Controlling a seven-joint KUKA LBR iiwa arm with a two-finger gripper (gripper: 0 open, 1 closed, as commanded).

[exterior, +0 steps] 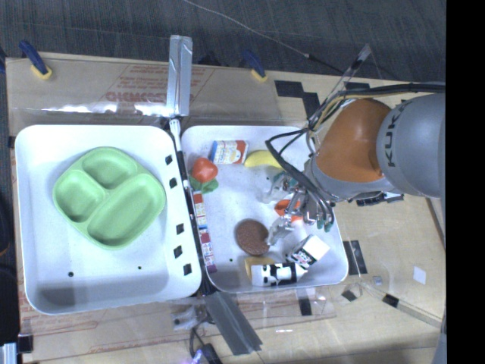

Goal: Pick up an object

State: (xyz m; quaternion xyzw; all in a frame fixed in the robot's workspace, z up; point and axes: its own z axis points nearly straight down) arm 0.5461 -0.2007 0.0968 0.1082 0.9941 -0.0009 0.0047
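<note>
- Gripper (292,218) is being held low over the right bin (227,279), just right of the brown round cookie (252,236); whether it is parted or closed cannot be told.
- A white box (311,250) is being seen just below the gripper, right of the cookie, long axis slanted, pointing up-right.
- A green divided plate (110,196) is being left well to the cookie's left.

Robotics laboratory test bench: grey industrial arm with orange band (379,146), two shallow white plastic bins (45,279) on a taped cardboard surface (227,82), blue clamps (34,59), loose black cables (303,139).
</note>
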